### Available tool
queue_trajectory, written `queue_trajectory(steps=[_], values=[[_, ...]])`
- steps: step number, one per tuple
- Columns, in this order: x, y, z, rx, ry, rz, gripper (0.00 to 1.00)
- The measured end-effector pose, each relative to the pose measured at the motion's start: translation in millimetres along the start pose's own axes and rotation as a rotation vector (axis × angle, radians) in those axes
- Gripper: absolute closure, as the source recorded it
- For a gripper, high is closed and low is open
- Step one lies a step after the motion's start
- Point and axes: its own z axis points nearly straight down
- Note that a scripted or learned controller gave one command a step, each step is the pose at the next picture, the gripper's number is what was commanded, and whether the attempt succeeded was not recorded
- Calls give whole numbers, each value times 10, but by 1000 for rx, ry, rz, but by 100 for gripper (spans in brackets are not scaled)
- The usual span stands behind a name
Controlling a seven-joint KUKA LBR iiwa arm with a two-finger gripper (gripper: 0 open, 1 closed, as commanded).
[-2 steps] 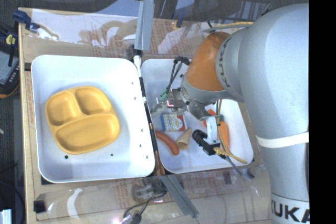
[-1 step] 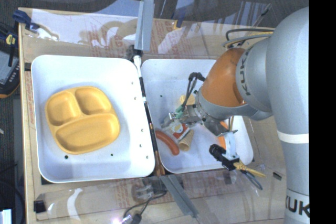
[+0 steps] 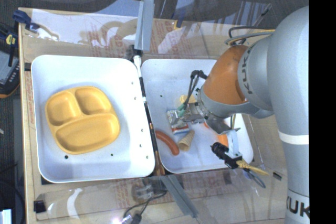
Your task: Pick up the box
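Note:
The box is small, with grey, red and blue print. It lies flat near the middle of the right bin. My gripper is low over the box's right end, coming down from the orange-banded wrist at the right. The arm's body hides the right side of the box and the contact point. I cannot make out whether the box is between the jaws.
A red sausage and a tan cone lie just in front of the box. A small yellow piece lies behind it, and an orange item peeks out under the arm. The left bin holds a yellow divided plate.

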Motion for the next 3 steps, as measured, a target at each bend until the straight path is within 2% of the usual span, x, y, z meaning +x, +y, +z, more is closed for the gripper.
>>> queue_trajectory(steps=[1,2,3], values=[[381,387,149,7,6,-496,100],[256,396,104,1,-14,-483,0],[-126,228,147,7,6,-278,0]])
